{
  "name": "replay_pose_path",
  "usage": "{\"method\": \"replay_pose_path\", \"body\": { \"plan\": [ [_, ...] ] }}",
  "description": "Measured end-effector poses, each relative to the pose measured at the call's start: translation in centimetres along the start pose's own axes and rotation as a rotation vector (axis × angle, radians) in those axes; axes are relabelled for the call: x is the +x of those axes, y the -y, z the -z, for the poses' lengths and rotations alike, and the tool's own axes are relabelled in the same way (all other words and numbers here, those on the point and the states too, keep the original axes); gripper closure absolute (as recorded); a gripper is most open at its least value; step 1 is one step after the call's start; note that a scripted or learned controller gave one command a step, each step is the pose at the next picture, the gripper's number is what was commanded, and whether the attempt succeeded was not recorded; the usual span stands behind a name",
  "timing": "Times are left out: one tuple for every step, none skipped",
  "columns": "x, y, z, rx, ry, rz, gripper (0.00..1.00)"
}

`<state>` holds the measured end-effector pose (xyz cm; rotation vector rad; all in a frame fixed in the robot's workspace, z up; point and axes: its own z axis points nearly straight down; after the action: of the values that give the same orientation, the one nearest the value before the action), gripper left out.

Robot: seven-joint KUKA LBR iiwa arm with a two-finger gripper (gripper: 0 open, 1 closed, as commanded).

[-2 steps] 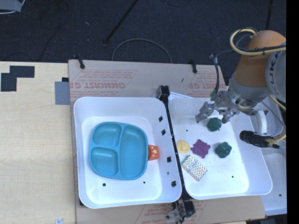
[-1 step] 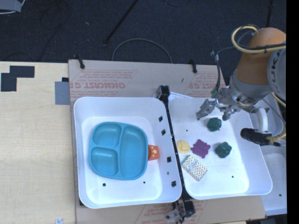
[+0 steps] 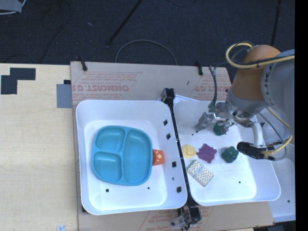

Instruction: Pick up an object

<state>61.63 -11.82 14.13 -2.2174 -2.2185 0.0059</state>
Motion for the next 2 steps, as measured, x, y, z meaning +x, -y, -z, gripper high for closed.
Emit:
{"method": "replay_pose_path", "body": {
  "plan": [
    [0.2, 0.1, -5.4, 0.002, -0.001, -0.001, 0.00],
    [0.0, 0.0, -4.1, -0.001, 0.000, -0.004, 1.00]
  ]
}}
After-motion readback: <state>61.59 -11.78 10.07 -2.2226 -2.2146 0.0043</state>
